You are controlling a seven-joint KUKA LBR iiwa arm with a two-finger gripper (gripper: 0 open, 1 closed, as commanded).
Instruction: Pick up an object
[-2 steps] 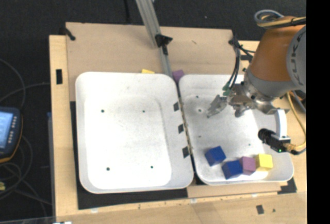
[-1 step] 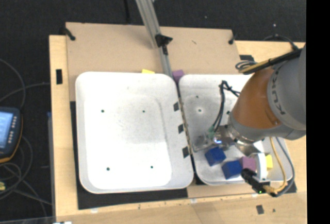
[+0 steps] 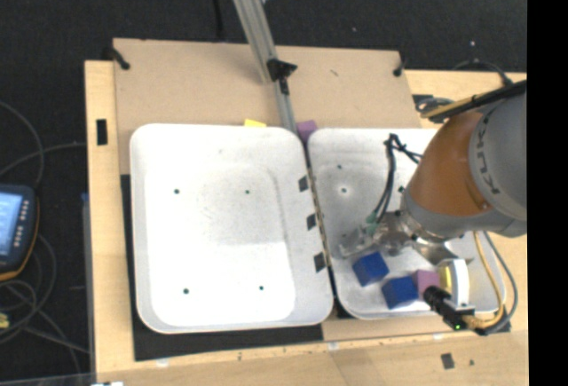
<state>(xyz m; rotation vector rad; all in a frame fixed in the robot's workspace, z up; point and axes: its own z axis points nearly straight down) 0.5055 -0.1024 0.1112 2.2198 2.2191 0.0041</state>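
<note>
A handset (image 3: 15,229) with a lit screen lies on the dark floor at the far left, cables trailing around it. The bench (image 3: 195,82) carries two white bins side by side. The left bin (image 3: 217,224) has a scuffed grey floor with a few dark dots. At its back rim sit a yellow scrap (image 3: 255,123) and, at the seam between the bins, a purple block (image 3: 306,129). A metal rail (image 3: 253,16) slants down from the top to that seam.

In the right bin (image 3: 342,171), near its front, lie two blue cubes: one cube (image 3: 370,268) close to the bin's left wall, the other cube (image 3: 400,290) just beside it to the right and nearer the front rim. A small pink block (image 3: 428,278) lies just right of them.

The gripper (image 3: 373,238) is low in the right bin, just above the first cube; whether it is spread or closed I cannot tell, and nothing shows between its tips. The arm (image 3: 466,167), orange-banded, reaches in from the right.
</note>
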